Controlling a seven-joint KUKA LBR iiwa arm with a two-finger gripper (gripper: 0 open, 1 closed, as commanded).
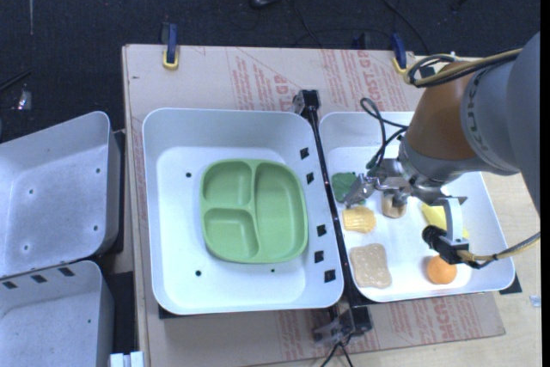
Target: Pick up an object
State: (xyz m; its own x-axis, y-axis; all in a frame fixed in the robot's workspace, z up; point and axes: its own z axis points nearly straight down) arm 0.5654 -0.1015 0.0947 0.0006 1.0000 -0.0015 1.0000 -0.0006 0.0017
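The gripper (375,187) hangs low in the right bin (494,211), near its left wall, beside a green object (345,183) and a yellow piece (359,221); whether it grips anything cannot be told.

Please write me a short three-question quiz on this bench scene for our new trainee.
1. True or false: the green divided tray lies in the right bin.
2. Which item lies nearest the front right corner of the right bin? A) orange ball B) tan bread slice C) dark green piece
3. Fill in: the hand hangs over the ____ bin.

Key:
1. False; it lies in the left bin.
2. A.
3. Right.
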